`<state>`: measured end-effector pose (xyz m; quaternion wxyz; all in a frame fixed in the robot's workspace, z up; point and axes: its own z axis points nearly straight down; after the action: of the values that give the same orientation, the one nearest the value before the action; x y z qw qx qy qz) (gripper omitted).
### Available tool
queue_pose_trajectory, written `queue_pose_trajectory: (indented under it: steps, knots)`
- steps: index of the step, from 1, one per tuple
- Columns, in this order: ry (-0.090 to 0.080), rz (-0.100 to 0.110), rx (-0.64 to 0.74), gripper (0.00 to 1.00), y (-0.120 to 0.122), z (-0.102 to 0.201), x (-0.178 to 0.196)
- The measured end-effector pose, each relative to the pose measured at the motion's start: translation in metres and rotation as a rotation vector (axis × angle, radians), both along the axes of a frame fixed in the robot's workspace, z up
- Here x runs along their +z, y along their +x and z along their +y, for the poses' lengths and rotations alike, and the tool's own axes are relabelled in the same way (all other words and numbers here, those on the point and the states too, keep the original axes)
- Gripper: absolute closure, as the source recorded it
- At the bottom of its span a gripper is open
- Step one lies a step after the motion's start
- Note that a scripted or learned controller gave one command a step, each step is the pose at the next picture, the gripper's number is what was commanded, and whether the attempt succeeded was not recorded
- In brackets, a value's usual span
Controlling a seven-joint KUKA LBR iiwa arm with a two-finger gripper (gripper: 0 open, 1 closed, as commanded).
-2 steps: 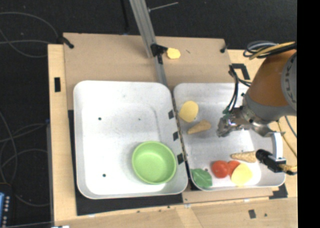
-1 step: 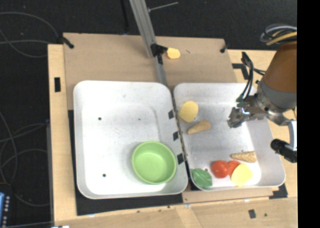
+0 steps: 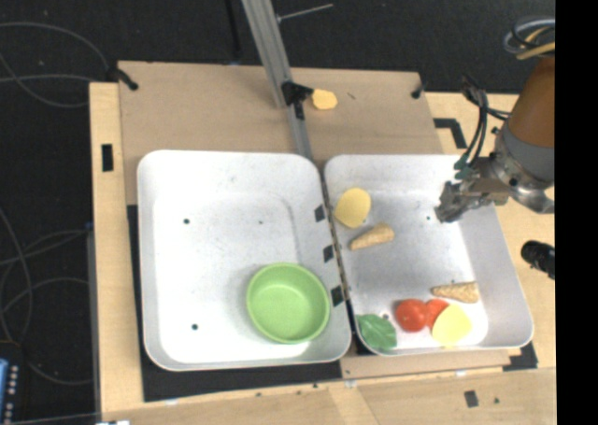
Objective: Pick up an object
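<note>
Robot lab: bench (image 3: 215, 106), two white bins (image 3: 187, 199)

1. The arm (image 3: 534, 124) is cut off at the right side of the view, so the eye follows it no further than the orange band.
2. The gripper (image 3: 452, 203) is dark and small; its fingers are too blurred to tell apart.
3. The red object (image 3: 418, 313) lies partly behind the yellow object (image 3: 452, 325), so its shape is not clear.
4. The green object (image 3: 377, 331) sits against the rim of the right bin (image 3: 411, 180), and part of it is hidden.
5. The metal pole (image 3: 264, 31) is cut off by the top edge.
</note>
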<state>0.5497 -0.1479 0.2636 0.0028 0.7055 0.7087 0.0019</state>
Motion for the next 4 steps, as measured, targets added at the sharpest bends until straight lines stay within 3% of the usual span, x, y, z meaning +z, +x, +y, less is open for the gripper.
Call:
queue_pose_trajectory:
  steps: [4]
  knots:
    - [0.001, 0.006, 0.002, 1.00, 0.047, 0.187, -0.022]
